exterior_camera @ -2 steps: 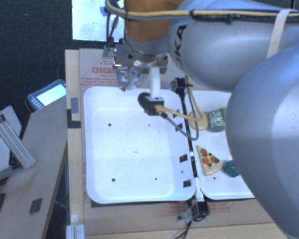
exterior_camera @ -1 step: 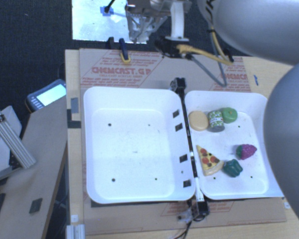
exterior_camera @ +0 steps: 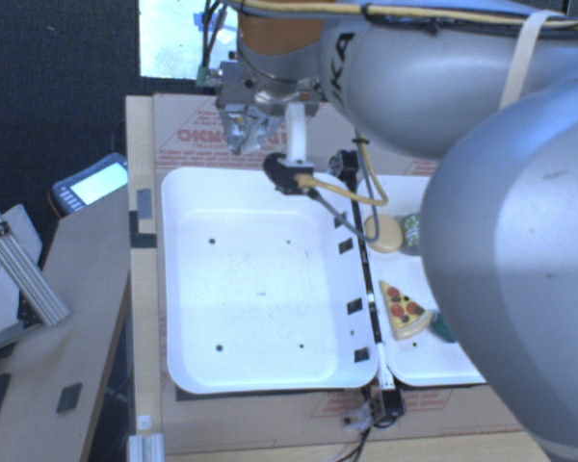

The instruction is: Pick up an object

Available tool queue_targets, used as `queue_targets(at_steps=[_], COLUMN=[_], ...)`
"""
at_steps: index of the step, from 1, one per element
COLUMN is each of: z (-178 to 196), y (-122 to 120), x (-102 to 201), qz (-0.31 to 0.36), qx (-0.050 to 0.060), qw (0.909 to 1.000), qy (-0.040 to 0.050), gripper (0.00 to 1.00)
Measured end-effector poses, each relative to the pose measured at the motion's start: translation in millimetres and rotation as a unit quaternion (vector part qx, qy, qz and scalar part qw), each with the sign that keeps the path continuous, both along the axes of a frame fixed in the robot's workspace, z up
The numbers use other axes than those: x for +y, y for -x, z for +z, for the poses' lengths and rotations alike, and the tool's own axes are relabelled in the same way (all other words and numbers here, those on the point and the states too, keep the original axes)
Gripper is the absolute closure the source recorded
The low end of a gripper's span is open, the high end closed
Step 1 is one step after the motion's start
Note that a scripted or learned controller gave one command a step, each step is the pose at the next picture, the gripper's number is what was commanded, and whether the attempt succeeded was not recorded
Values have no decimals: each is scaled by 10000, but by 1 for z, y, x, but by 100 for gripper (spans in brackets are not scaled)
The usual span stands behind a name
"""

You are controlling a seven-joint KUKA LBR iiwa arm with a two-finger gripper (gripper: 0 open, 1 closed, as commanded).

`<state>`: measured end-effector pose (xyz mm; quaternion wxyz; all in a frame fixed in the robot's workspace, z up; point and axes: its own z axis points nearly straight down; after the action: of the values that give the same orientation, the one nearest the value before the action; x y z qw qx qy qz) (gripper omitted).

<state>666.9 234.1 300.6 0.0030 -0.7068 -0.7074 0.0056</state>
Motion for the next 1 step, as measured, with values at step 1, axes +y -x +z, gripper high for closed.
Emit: queue_targets(at_steps=[1], z=[145], y=[-2], x=[0], qz=[20], qx=[-146], qw=[9999], qy=[-48], gripper=[100])
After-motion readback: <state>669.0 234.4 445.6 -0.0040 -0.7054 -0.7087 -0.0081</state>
